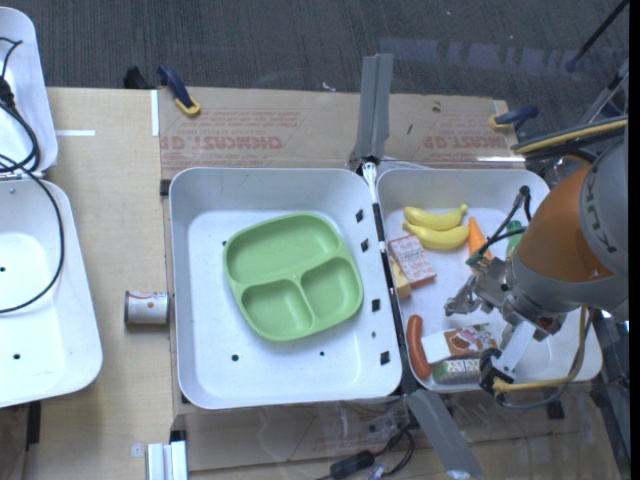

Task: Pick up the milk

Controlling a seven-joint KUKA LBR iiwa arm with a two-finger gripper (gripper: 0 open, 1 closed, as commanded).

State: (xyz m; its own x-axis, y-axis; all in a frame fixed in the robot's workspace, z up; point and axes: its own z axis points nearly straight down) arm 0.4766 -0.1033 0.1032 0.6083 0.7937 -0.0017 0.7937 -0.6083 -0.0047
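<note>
The milk [458,354] looks like a white carton with an orange picture and a dark end, lying flat near the front edge of the right bin [455,193]. My gripper [476,306] hangs just above and behind the carton, under the arm's orange band [560,238]. The arm's wrist covers the carton's right end. Nothing shows as lifted off the bin floor.
Also in the right bin are two bananas [436,224], a carrot [477,236], a reddish-brown box [411,261] and a red sausage [417,346] just left of the milk. The left bin [200,368] holds a green divided plate [293,274]. A small can [147,308] lies on the bench.
</note>
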